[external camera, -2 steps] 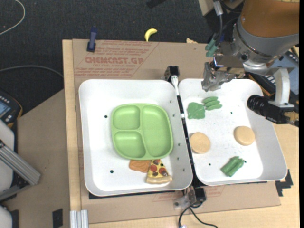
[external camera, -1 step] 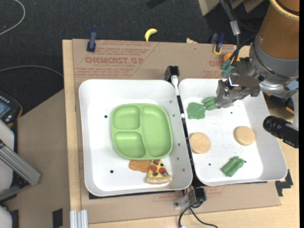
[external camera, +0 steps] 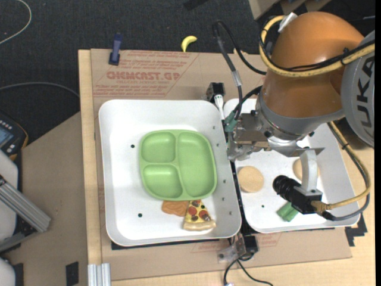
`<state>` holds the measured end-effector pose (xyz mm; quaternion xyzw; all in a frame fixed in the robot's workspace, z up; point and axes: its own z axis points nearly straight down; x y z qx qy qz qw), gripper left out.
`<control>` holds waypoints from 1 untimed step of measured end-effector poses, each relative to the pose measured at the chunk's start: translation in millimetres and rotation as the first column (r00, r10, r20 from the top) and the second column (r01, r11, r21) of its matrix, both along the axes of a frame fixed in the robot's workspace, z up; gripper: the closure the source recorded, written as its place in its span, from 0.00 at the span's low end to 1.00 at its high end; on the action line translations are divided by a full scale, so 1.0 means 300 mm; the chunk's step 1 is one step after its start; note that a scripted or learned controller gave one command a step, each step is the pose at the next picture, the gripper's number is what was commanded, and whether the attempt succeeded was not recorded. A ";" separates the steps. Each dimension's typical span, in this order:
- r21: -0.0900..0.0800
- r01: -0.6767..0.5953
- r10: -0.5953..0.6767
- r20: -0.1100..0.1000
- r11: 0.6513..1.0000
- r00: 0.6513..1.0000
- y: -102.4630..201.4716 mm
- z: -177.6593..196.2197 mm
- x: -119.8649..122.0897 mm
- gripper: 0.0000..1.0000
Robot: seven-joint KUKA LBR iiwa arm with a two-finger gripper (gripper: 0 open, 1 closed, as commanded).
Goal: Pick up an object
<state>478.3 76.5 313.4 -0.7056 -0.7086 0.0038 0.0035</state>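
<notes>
I have the arm (external camera: 309, 70) low over the right bin (external camera: 333, 216), its orange band filling the upper right of the frame. The gripper (external camera: 241, 145) sits at the bin's left edge, right by the wall shared with the left bin (external camera: 113, 159). I cannot tell how the jaws stand; the wrist hides them from above, and I see nothing held.

I judge this as the reach, with no grasp made yet. The nearest candidate is the tan disc (external camera: 250, 179), lying just below the gripper in the frame and apart from it. Further to the lower right are a green block (external camera: 287, 212) and a yellow piece (external camera: 297, 168), partly behind a black fitting (external camera: 292, 192). In the left bin a green divided plate (external camera: 177, 164) sits mid-bin, with a pizza slice (external camera: 197, 215) and a brown piece (external camera: 174, 207) just below it.

My next move calls for shifting a little down-frame to centre over the disc, then descending; it lies flat, so the jaws must straddle its rim close to the bin floor.

Writing: the counter's board reads "CHEMCAST" in red at the upper left, then letters like "G P". Small print above it is unreadable. The arm shows part of "KUKA" at the right edge.
</notes>
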 end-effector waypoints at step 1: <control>0.004 0.003 -0.004 0.032 1.000 0.999 -0.028 0.753 0.005 1.00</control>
